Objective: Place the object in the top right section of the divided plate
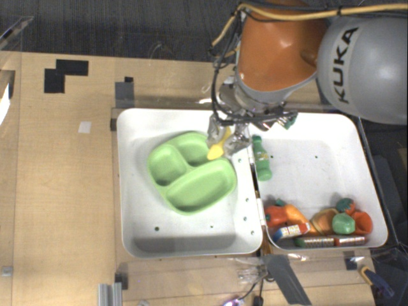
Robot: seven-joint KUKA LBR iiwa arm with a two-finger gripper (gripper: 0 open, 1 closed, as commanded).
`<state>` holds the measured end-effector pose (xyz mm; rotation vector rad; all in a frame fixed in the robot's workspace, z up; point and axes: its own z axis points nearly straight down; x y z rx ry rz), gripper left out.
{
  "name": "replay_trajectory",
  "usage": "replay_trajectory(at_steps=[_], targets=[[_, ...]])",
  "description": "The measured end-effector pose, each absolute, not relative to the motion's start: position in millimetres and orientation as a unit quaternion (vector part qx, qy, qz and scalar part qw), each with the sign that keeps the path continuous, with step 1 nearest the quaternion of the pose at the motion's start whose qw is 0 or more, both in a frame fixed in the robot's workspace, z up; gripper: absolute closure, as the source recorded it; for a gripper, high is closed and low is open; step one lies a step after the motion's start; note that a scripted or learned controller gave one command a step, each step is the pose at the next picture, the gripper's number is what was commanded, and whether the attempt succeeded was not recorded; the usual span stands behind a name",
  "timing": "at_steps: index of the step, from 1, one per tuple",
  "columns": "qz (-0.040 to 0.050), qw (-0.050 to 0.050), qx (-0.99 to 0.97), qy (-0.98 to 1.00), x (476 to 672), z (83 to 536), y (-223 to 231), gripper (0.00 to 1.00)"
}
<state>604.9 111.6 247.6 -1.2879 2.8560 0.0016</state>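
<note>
Bench [57,190]: pale wood, with black angular markings near its far left corner; its left margin is cut by the picture's edge.

Left bin [137,228]: white and shallow. It holds a green divided plate [191,171] of three sections, lying turned at an angle. Its large section faces the near side and the two smaller ones the far side. The far right section is partly covered by the gripper and what it carries.

Gripper [224,140]: it hangs over the plate's far right rim, beside the wall shared by the two bins. A small yellow object [216,150] sits pinched between its fingers, its lower end poking out over the plate's rim. The object's shape is too small and too masked to identify, and whether it touches the plate cannot be told.

Arm [280,43]: the orange band and grey housing hide the far edge of both bins.

Right bin [319,152]: a green bottle [260,159] lies against its left wall. A heap of toy food [319,222], orange, green and red, crowds the near corner; the single pieces overlap and are hard to separate
</note>
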Motion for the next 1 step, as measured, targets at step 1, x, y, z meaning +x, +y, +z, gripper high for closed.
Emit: replay_trajectory(at_steps=[1], targets=[[0.0015, 0.004, -0.339, 0.941, 665.5, 118.5, 148.7, 1.00]])
